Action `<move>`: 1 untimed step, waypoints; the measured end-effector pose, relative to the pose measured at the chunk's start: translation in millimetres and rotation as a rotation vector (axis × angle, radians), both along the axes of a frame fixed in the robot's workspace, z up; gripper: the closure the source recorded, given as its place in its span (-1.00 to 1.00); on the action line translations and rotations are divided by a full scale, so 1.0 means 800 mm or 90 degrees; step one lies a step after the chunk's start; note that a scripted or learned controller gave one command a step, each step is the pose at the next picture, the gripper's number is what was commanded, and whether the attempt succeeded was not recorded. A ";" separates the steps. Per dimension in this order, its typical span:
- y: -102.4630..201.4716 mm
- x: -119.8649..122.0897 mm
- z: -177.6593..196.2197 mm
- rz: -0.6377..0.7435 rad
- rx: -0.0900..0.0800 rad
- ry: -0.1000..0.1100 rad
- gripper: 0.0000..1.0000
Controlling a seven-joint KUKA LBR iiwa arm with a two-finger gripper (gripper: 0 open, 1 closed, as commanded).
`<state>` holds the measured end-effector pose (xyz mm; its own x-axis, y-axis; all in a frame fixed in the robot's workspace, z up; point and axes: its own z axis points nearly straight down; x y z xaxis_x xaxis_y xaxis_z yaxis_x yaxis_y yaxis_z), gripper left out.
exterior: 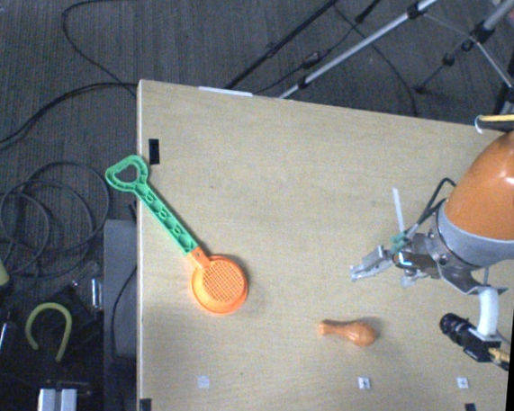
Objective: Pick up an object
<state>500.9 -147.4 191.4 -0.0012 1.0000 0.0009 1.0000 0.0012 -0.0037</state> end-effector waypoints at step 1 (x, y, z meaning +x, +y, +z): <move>-0.070 0.076 -0.105 0.022 -0.001 0.000 -1.00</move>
